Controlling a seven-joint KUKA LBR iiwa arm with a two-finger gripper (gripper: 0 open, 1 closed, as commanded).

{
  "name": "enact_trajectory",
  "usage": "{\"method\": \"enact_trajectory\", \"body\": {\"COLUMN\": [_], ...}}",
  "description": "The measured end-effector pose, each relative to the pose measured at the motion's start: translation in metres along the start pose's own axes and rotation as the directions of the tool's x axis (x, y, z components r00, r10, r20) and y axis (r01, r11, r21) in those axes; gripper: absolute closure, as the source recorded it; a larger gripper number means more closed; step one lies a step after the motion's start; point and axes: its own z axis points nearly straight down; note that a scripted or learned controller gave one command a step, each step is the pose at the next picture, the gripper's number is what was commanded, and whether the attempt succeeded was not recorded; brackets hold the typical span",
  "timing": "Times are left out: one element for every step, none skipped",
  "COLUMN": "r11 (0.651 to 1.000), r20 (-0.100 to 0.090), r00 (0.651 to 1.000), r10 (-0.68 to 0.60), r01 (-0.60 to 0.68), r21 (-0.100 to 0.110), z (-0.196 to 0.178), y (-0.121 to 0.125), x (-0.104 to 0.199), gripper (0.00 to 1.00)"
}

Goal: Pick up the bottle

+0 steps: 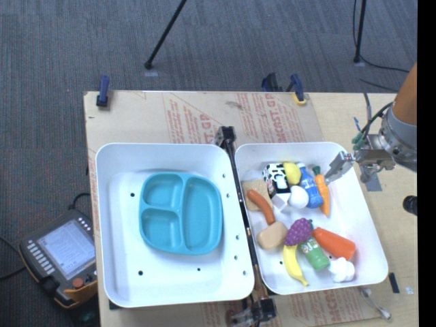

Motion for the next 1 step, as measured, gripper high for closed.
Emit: {"method": "enact_trajectory", "body": {"r11": [1.0], "r20": [-0.003], "r00": [1.0], "r10": [-0.003], "r01": [0.003], "r21": [0.007], "z": [-0.0061], "y": [0.001], "x": [0.0002], "gripper": [1.0]}}
